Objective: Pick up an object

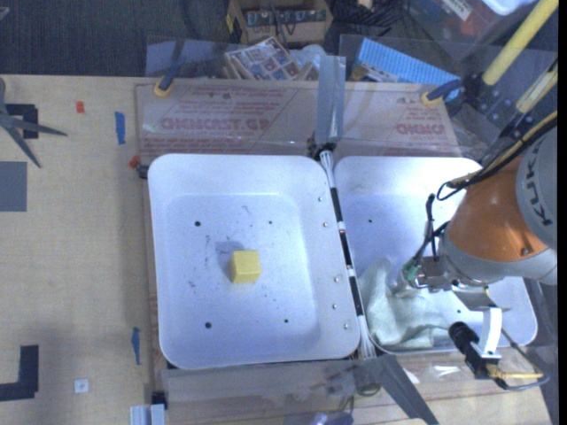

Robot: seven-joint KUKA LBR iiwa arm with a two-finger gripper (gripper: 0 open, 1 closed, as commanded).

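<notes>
Our end effector (425, 283) hangs over the crumpled white cloth (397, 312) in the right bin (390, 193), grip state unclear, so soft folds may slip free.

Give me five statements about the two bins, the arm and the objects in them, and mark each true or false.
1. A yellow block lies in the left bin. True.
2. A crumpled pale cloth lies in the right bin. True.
3. The arm is over the left bin. False: it is over the right bin, close above the cloth.
4. The yellow block touches the cloth. False: they lie in separate bins.
5. The arm's band above the wrist is blue. False: it is orange.
</notes>
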